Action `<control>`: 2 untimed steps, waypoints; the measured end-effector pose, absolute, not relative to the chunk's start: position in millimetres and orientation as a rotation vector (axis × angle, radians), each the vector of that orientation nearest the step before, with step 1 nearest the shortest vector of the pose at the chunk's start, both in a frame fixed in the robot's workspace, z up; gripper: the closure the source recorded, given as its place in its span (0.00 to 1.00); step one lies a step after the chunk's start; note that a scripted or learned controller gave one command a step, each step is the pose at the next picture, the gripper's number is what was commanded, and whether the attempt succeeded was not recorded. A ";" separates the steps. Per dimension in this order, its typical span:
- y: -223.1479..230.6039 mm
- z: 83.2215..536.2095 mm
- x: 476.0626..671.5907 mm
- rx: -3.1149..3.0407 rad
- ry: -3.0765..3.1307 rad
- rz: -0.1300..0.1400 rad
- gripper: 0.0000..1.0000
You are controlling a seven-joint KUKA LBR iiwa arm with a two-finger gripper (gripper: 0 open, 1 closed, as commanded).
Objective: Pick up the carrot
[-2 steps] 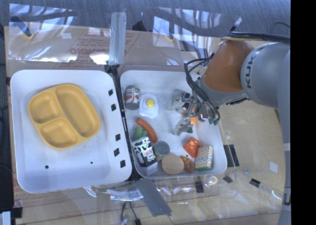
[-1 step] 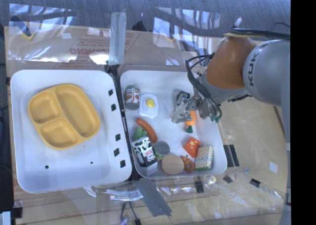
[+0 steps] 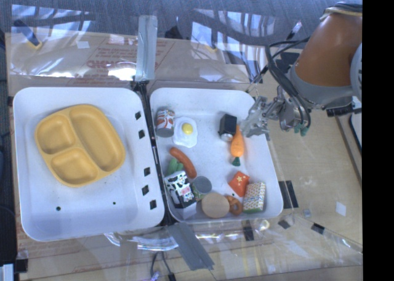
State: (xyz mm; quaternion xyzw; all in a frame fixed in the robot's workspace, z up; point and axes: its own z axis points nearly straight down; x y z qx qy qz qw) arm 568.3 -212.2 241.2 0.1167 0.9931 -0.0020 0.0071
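Observation:
The carrot (image 3: 237,143) is orange with a small green tip pointing toward the near side. It is in the right bin (image 3: 212,100), close to the bin's right wall. My gripper (image 3: 252,124) hangs just above and to the right of the carrot's thick end, at the bin's right rim. The carrot's top end meets the gripper's lower edge in the view; I cannot tell whether they touch.
The right bin also holds a black block (image 3: 227,125), a fried egg toy (image 3: 186,130), a can (image 3: 164,121), a sausage (image 3: 183,161), a cow-print carton (image 3: 179,187) and several more toys along its near side. A yellow divided plate (image 3: 79,144) lies in the left bin (image 3: 37,212).

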 end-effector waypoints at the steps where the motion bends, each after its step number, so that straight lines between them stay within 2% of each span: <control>1: -211.1 235.6 566.5 0.365 3.117 -0.002 0.00; 2: -205.7 118.1 588.6 0.307 3.139 0.006 0.00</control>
